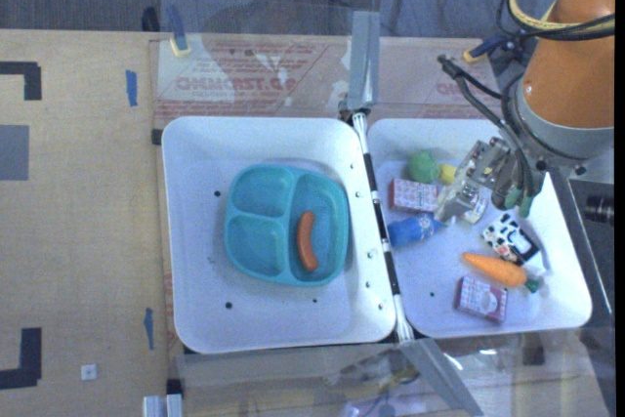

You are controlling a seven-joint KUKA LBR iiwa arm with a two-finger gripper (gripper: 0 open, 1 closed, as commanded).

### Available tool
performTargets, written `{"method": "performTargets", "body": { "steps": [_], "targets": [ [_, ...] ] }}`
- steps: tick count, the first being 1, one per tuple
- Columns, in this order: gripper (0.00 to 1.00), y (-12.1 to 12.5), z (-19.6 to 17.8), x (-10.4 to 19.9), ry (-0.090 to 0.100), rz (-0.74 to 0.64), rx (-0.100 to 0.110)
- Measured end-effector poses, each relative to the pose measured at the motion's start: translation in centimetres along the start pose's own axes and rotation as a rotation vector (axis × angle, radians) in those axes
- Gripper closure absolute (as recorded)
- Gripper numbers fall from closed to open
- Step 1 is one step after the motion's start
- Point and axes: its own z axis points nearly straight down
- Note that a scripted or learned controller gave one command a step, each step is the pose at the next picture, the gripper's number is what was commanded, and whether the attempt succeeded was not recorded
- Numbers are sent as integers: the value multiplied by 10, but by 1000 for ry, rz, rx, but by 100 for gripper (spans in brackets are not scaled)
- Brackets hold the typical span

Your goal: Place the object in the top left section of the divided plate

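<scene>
Lying in the right-hand section of the teal divided plate (286, 236), a small orange sausage (307, 240) rested lengthwise, well apart from the plate's two left sections, of which the top left one held nothing visible. The plate sat near the middle of the left white bin (195, 151). Across the divider, the right white bin (566, 308) held a scatter of things: a green lumpy toy (424, 165) near its upper part, a red-and-white carton (415, 195) just below it, a blue bottle-like item (410, 229) close to the bin's left wall, a black-and-white patterned item (508, 237), a toy carrot (495, 270) beneath that, and a small pink carton (481, 298) near the lower edge. The gripper (467, 193) hung over the right bin, just beside the red-and-white carton; whether it was wide or narrow could not be told from the slanted view, and nothing could be seen between its tips. The grey arm with its orange band (576, 24) reached in from the right.
</scene>
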Motion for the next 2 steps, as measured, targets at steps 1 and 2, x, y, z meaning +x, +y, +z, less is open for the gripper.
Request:
{"method": "performTargets", "body": {
  "steps": [1, 2],
  "targets": [
    [100, -30, -92, -19, 2, -61, 1],
    [100, -85, -92, -53, -2, -36, 1]
  ]
}}
